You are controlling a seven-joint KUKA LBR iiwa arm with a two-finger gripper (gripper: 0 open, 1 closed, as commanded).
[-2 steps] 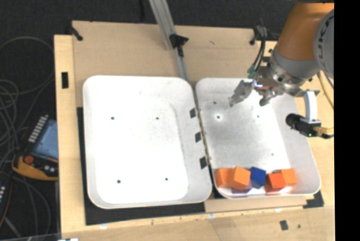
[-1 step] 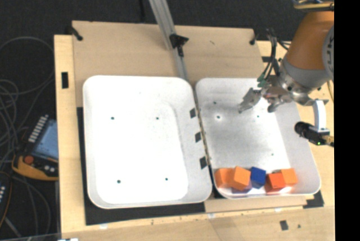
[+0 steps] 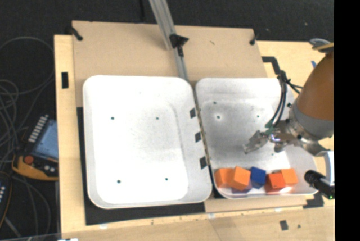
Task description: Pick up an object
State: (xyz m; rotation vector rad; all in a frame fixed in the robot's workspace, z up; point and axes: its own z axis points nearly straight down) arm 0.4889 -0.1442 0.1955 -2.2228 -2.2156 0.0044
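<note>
1. Two shallow white bins were seen side by side on the bench: the left bin (image 3: pixel 140 139) and the right bin (image 3: pixel 236 105).
2. The arm (image 3: pixel 318 94) was seen reaching in from the right over the right bin, with its orange band at the frame's right edge.
3. The gripper (image 3: pixel 261 141) was found above the middle of the right bin's floor, pointing toward the left and slightly down in the picture.
4. Whether the jaws were spread or pressed together could not be told, as the view was too blurred there; nothing was seen between them.
5. A row of blocks was observed along the near wall of the right bin, its long axis running left to right, parallel to that wall.
6. From the left, an orange block (image 3: pixel 233 177) was noted, then a blue block (image 3: pixel 257 176) touching it, then a second orange block (image 3: pixel 280 179).
7. A purple piece (image 3: pixel 241 190) was partly seen under the near edge of the first orange block.
8. The blocks were seen lying below the gripper in the picture, apart from it.
9. Each block appeared roughly cubic, so no clear pointing direction could be told for any single one.
</note>
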